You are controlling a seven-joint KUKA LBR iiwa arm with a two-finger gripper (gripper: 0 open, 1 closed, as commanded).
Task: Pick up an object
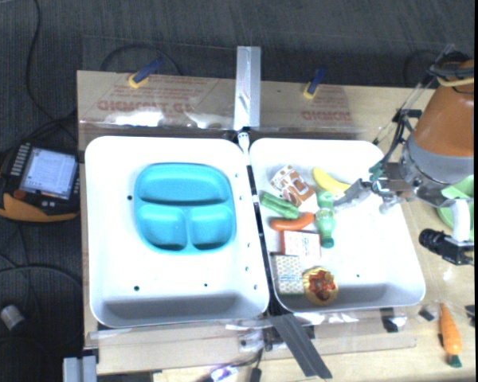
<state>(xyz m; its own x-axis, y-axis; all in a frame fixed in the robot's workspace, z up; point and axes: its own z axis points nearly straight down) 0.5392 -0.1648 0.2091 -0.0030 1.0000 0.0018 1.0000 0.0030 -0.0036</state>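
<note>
Green plastic bottle (326,221), lying near the middle of the shallow white right-hand bin (398,289), cap end towards the yellow banana-shaped toy (328,181) and just beside the orange carrot-like stick (293,223). Close company all round: a green pod-shaped toy (280,205) and a red-and-white printed packet (291,183) to the far side, a flat white card box (301,245), a patterned sachet (288,270) and a red-and-yellow netted ball (319,285) towards the near wall. Two-finger gripper (344,196) low over the bin, reaching in from the right, tip between the banana toy and the bottle's upper end. Cannot tell at this slant and size whether open, closed, or touching anything; nothing visibly held. Looks like the approach step, then, with the grasp itself not yet made (target probably the bottle or the banana toy, though hard to say which). Next move calls for settling on one object, lining up across its narrow width, descending without nudging the neighbours, closing, then lifting straight up. Likely tricky with the bottle: round, smooth, prone to rolling against the carrot stick. Nothing needed from the left-hand white bin (103,293), occupied by a blue compartment tray (183,207).
</note>
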